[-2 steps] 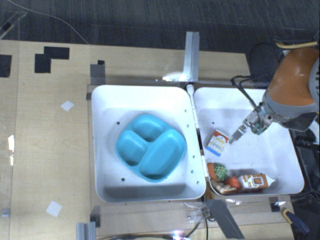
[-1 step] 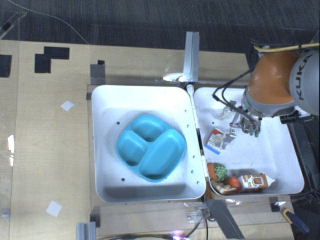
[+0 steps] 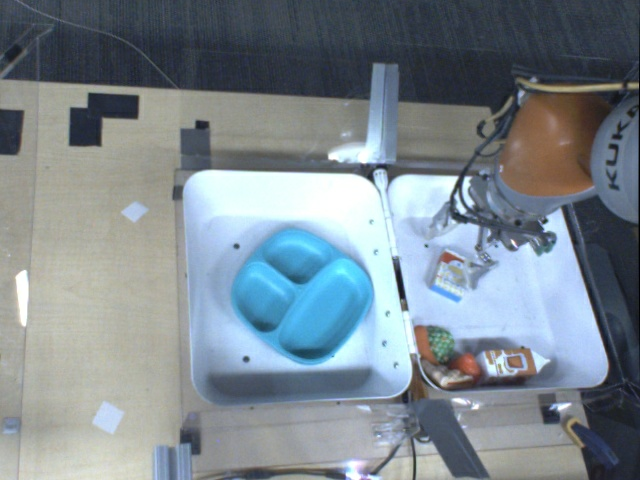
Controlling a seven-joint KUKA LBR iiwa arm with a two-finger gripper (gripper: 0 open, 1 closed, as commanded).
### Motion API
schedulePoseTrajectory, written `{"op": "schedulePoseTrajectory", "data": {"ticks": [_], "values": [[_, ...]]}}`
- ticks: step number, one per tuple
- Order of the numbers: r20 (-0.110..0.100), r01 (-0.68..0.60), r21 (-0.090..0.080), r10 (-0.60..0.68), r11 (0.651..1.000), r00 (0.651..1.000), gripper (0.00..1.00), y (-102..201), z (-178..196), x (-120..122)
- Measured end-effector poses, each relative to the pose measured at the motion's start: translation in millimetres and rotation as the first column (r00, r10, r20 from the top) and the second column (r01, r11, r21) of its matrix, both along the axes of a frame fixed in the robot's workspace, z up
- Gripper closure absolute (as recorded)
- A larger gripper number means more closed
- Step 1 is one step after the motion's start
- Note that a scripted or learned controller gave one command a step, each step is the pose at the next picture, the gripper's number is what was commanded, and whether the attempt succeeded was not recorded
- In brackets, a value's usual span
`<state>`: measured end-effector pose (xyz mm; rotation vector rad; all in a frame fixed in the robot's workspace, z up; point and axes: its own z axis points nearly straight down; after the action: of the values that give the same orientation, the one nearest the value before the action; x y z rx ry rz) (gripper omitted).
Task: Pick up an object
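The claw (image 3: pixel 488 253) hangs released just above the small carton (image 3: pixel 450 274) in the right bin (image 3: pixel 580 308), well apart from the blue divided plate (image 3: pixel 302 294).

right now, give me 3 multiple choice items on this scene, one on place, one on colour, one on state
1. Where is the divided plate?
A. left bin
B. right bin
C. bare bench

2. What colour is that plate?
A. red
B. blue
C. yellow

3. How does the small carton lie relative to the claw?
A. on the bin floor just beside it
B. lifted high above the bin
C. on the plate

Answers:
1 A, it sits inside the left bin.
2 B, its three sections are all blue.
3 A, it rests on the floor of the right bin, left of the claw.
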<state>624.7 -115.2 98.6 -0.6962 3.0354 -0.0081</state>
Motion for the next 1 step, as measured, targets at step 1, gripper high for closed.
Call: {"op": "schedulePoseTrajectory", "data": {"ticks": [1], "values": [[-0.014, 0.307, 0.003, -0.307, 0.952, 0.952, 0.0, -20.2, 15.6, 41.1]]}}
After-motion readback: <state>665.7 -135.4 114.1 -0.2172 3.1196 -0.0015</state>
